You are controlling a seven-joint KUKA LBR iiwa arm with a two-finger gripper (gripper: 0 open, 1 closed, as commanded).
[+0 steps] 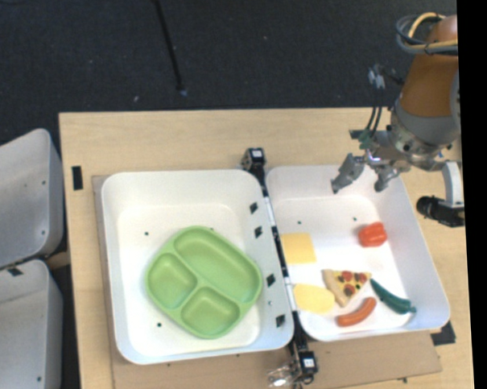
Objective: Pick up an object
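Observation:
My gripper (pixel 366 175) hangs over the far edge of the right bin (pixel 308 196), fingers spread apart and open with nothing between them. Below it in that bin lie a red-orange tomato-like piece (pixel 372 235), a yellow cheese square (pixel 298 248), a pale yellow piece (pixel 314 298), a pizza slice (pixel 345 283), a red sausage (pixel 357 312) and a green pepper (pixel 391 296). The tomato piece is the closest one to the gripper, a short way toward the front of it.
The left bin (pixel 123 203) holds a green three-compartment plate (pixel 202 281). A row of black clips (pixel 269 245) joins the two bins. The wooden bench (pixel 184 136) surrounds them. White panels (pixel 19 215) stand off to the left.

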